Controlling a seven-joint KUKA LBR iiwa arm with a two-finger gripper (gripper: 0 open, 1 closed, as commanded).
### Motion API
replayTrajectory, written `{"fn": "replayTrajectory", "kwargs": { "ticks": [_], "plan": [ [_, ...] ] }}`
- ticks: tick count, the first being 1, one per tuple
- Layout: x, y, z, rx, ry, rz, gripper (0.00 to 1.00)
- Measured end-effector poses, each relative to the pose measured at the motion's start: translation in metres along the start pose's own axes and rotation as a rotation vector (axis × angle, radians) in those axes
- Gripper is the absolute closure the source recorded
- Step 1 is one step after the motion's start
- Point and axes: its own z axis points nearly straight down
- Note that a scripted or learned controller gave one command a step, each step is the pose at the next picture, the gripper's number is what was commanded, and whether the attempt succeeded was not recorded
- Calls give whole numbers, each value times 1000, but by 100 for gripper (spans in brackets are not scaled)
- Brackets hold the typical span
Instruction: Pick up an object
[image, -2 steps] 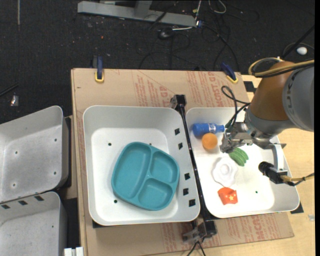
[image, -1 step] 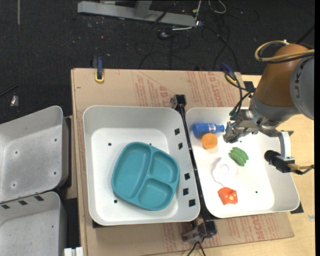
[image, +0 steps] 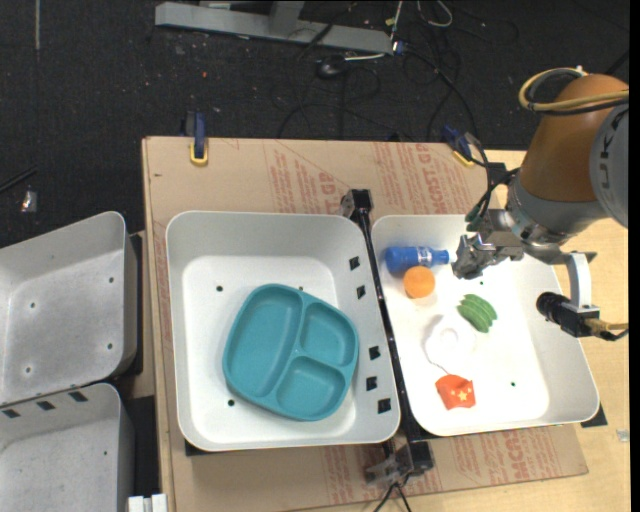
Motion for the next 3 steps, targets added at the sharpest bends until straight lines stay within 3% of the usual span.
{"fn": "replayTrajectory", "kwargs": {
  "ticks": [1, 3],
  "plan": [
    [55, 1, 2, 4, 2, -5, 100],
    [170, -26, 5, 5, 2, -5, 100]
  ]
}}
